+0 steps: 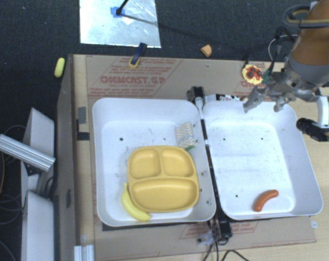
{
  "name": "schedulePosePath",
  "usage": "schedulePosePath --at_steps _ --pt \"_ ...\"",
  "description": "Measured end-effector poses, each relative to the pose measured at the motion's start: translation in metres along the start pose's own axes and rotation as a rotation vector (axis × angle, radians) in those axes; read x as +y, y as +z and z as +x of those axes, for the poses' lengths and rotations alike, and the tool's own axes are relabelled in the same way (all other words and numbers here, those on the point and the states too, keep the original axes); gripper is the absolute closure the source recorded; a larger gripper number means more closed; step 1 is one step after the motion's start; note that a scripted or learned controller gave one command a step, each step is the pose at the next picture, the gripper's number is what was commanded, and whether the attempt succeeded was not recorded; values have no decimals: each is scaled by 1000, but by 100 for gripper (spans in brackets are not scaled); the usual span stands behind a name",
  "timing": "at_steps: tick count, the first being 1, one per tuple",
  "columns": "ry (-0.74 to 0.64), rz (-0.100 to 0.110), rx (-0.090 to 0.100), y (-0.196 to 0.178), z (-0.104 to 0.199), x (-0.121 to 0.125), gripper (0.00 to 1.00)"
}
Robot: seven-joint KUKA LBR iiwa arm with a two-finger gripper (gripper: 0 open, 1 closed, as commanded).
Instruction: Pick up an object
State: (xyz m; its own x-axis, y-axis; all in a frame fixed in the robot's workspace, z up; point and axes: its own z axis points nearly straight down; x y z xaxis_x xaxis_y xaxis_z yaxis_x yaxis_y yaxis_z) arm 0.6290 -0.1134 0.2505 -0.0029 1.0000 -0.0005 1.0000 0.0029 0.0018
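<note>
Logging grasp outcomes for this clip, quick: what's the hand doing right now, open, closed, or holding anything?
Hand: open, fingers spread, nothing between them, over the right bin's far edge.

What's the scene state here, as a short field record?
left bin: yellow divided plate, banana at the plate's near-left edge, small sponge by the right wall
right bin: sausage near the front right corner
hand: open, above the right bin's far edge, nothing between its fingers
off bench: yellow item and orange piece on the dark floor
</note>
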Motion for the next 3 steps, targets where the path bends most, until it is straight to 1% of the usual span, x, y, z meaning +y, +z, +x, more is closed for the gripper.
schedulePosePath --at_steps 1,3 --pt "-1 2 1 79 18 39 0" --pt "-2 0 0 78 18 40 0"
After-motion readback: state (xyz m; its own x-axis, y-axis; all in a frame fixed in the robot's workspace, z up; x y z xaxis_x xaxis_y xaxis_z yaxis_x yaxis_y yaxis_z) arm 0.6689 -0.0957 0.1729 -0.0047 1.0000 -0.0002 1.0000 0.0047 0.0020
